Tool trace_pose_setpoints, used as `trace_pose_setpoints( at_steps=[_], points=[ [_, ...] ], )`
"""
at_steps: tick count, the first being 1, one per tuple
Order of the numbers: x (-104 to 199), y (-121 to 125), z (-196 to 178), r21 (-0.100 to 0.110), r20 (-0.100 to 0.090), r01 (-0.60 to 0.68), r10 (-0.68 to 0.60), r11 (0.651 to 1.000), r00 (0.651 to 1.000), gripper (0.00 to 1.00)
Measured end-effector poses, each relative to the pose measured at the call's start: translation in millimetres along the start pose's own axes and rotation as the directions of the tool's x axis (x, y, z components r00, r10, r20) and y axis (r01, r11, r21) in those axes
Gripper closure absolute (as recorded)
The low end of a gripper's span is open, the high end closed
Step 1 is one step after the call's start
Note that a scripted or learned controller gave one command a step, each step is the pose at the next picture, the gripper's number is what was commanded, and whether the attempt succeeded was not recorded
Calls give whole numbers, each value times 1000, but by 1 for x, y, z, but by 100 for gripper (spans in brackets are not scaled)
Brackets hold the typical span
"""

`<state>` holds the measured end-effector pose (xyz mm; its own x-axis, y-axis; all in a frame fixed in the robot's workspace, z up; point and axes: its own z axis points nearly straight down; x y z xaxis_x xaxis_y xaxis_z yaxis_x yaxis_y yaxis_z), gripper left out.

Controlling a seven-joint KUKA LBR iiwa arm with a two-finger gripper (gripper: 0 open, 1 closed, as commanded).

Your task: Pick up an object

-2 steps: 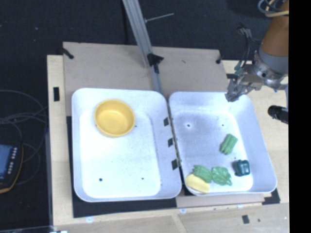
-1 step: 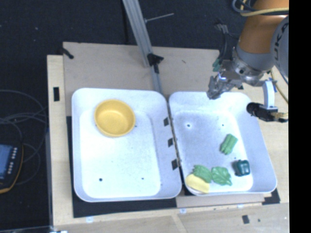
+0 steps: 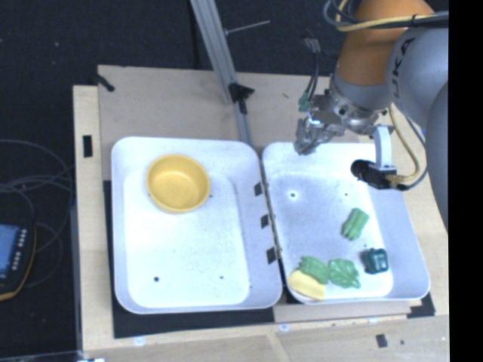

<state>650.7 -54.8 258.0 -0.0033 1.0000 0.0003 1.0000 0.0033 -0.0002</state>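
Note:
My gripper (image 3: 306, 143) hangs over the far left corner of the right bin (image 3: 324, 179), pointing down, with nothing seen between its fingers. In that bin's near part lie a light green piece (image 3: 355, 223), a dark teal block (image 3: 374, 260), two leafy green pieces (image 3: 312, 268) (image 3: 344, 273) and a yellow piece (image 3: 305, 284) at the front rim. All of these sit well away from the gripper, toward the front. A yellow bowl (image 3: 178, 183) rests in the far left part of the left bin (image 3: 189, 262).
A grey metal rail (image 3: 219, 59) slants down from the top toward the gap between the bins. The bench edge (image 3: 87, 202) frames both bins. A black cable clip (image 3: 373, 173) hangs beside the arm over the right bin's far side.

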Motion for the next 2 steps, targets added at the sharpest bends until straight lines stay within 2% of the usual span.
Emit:
trace_pose_setpoints(
  at_steps=[1,2],
  points=[
    [49,10,11,0,0,-1,1,1000,1000,100],
    [108,13,5,-1,-1,1,-1,1000,1000,100]
  ],
)
